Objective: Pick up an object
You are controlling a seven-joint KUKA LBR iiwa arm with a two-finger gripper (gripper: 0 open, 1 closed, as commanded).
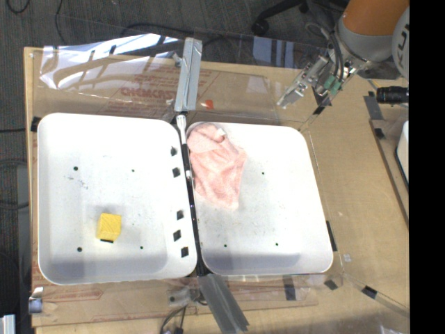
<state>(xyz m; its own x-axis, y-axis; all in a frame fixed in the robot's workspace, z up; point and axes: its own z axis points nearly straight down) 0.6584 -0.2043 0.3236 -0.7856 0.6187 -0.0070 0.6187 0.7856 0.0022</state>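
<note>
Two shallow white bins point(292, 256) sit side by side on the bench, with wide bare floor in each. A pink cloth point(217, 167) lies crumpled against the right bin's left wall, near its far corner; a small yellow block point(109, 227) rests low in the left bin. Above the right bin's far-right corner hangs the gripper point(300, 92) — well apart from both, fingers parted, holding nothing; the arm's upper part is cut off.

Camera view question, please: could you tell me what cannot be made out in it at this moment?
- Gripper: small and blurred above the right bin's far corner; whether the jaws are open cannot be told.
- Arm: cut off by the top edge past its orange band.
- Pink cloth: its folds hide whatever lies beneath.
- Yellow object in the left bin: too small to identify.
</note>
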